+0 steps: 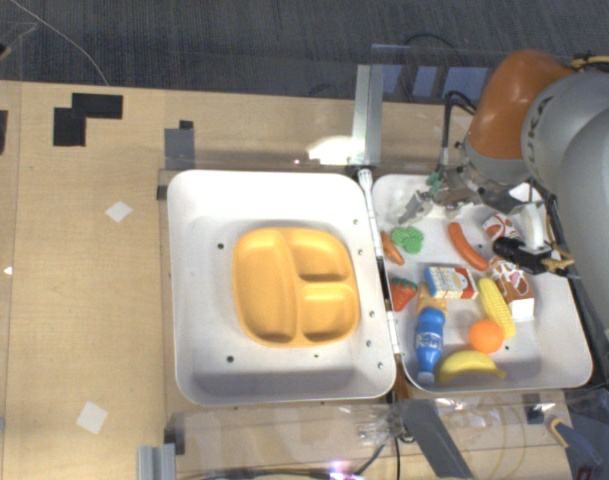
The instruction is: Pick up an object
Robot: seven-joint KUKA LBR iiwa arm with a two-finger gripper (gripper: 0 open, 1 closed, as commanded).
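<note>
Whether the fingers are open or closed cannot be told. The gripper [422,205] is seen low in the right bin [574,353], at its far left part. Just nearer lies a green toy [408,238]; right of that toy a sausage [466,246] is seen.

The arm [574,118] enters from 3 o'clock, its grey body filling the upper right. The orange band [509,98] sits above the wrist. The gripper [424,203] extends toward 8 o'clock from the wrist, low over the bench.
</note>
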